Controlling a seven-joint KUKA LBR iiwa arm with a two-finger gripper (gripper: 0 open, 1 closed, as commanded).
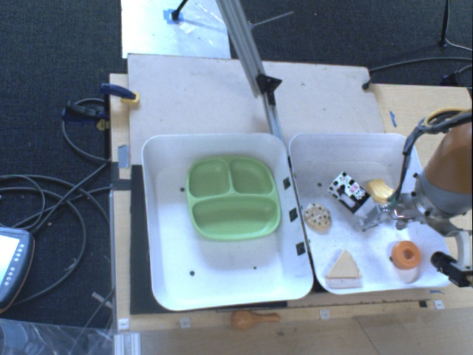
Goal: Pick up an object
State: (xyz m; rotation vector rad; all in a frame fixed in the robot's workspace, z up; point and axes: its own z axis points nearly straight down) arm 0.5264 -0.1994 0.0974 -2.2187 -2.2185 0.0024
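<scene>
Camera view: arm (451, 170) reaches low into right bin (325, 150), pincer (372, 220) beside checkered block (348, 190), its state unclear.

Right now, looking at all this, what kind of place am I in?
Most likely a robot test lab, not a kitchen. A robot arm reaches over two white bins holding a green divided plate and toy food such as a cookie, with cables trailing across the carpet.
</scene>
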